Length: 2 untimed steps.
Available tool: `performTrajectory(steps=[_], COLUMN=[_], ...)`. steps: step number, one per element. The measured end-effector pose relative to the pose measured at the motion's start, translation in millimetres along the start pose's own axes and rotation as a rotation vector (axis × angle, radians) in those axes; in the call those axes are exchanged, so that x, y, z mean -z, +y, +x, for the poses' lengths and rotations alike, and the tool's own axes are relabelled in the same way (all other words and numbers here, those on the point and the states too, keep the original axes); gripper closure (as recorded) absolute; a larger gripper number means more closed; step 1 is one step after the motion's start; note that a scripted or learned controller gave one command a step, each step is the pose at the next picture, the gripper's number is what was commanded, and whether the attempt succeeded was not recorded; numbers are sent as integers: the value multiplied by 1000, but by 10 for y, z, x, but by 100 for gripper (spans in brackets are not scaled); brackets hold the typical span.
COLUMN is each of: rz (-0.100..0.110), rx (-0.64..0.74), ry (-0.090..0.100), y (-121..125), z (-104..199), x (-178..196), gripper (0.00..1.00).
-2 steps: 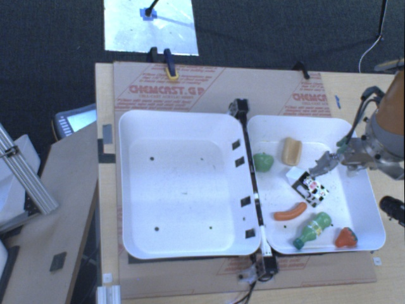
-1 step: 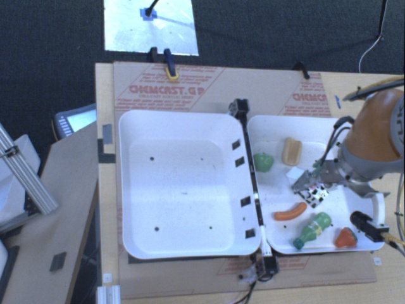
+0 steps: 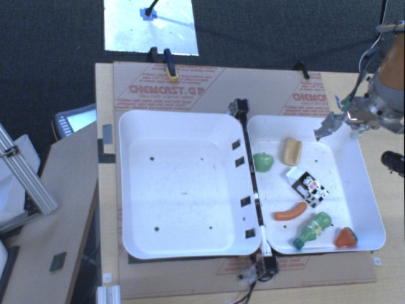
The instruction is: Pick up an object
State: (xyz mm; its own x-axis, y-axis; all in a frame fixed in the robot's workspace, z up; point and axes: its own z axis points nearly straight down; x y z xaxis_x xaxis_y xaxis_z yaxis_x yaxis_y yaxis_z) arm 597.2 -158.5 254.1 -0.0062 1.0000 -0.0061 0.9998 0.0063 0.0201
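Bench w/ two white bins: gripper (image 3: 329, 126) is hovering over right bin (image 3: 364, 170) back edge, can't tell its jaw state, nothing held; bun (image 3: 292, 151) sitting nearest, prob light & squashy, likely gripping best across its narrow sides

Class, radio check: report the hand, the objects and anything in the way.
Hand above right bin's far rim, holding nothing. Six objects in that bin, untouched. Tan block nearest. Path clear.

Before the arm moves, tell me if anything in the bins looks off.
Nothing stands out. The apple, bread, box, sausage, bottle and strawberry lie loose in the right bin; nothing is spilled or broken.
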Motion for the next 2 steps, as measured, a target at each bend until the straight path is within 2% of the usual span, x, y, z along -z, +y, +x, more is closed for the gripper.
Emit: performTrajectory(steps=[1,2], rz=[-1,-1], rx=[2,2], ry=[1,2], y=[475,783], z=[78,281], x=[1332,2880], gripper=[0,0])
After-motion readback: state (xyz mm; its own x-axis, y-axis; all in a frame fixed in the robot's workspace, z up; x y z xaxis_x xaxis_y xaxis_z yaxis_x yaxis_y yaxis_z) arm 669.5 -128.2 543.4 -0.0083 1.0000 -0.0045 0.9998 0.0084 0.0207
